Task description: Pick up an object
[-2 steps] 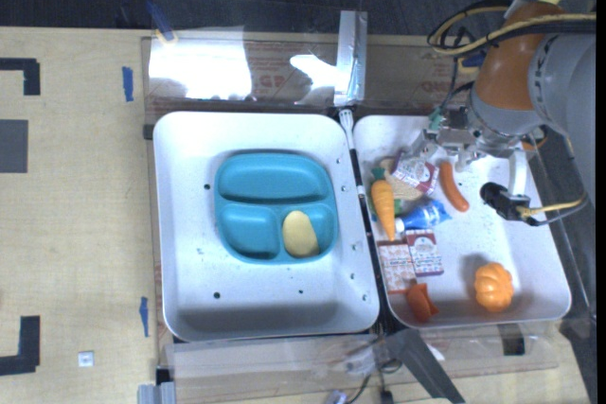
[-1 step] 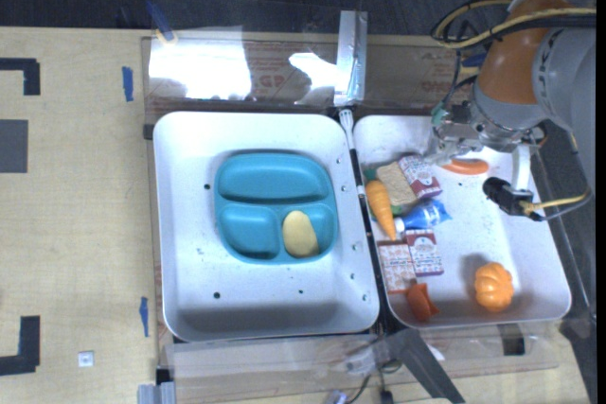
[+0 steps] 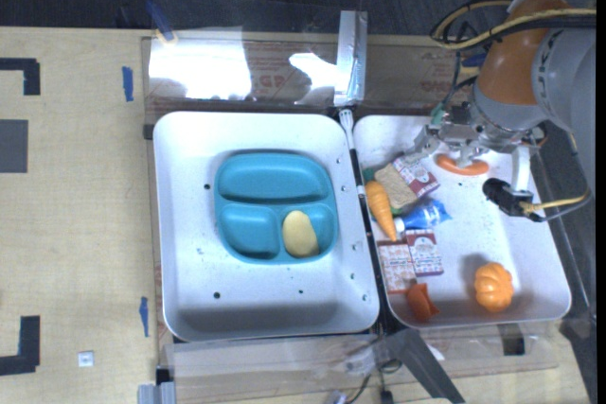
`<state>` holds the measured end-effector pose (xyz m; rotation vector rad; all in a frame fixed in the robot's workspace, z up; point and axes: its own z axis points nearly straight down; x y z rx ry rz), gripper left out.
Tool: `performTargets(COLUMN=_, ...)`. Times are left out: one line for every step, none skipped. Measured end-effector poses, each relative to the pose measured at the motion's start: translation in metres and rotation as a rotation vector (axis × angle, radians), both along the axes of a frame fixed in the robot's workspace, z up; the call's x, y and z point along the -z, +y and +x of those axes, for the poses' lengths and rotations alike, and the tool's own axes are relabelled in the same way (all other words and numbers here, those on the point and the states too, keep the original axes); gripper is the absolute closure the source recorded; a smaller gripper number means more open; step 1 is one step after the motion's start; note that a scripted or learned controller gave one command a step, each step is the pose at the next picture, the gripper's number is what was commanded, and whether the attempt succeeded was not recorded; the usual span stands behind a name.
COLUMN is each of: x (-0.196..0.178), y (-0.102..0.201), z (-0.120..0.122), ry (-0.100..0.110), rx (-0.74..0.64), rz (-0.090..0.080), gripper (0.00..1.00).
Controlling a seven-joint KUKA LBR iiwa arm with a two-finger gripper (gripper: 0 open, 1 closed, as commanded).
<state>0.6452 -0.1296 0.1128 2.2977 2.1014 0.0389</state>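
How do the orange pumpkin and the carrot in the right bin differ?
The pumpkin is round and squat; the carrot is long and tapered. The pumpkin sits alone near the right bin's front corner; the carrot lies along the bin's left wall beside small packets. Both are orange and lie apart from the end effector.

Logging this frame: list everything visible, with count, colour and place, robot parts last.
white bins: 2, white, side by side on the bench
tray: 1, blue, divided, in the left bin
potato: 1, yellow, in the tray's lower right compartment
carrot: 1, orange, right bin, by the divider
cartons: 2, red and white, right bin, lower left
pumpkin: 1, orange, right bin, lower right
arm: 1, grey with orange band, over the right bin
gripper: 1, at the right bin's upper part
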Motion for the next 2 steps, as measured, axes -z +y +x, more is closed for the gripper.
performTargets(x=0.011, y=-0.031, z=-0.008, ry=0.005, rx=-0.175, rz=-0.007, gripper=0.00)
performTargets(x=0.015, y=-0.013, z=-0.028, ry=0.010, rx=-0.179, rz=-0.007, gripper=0.00)
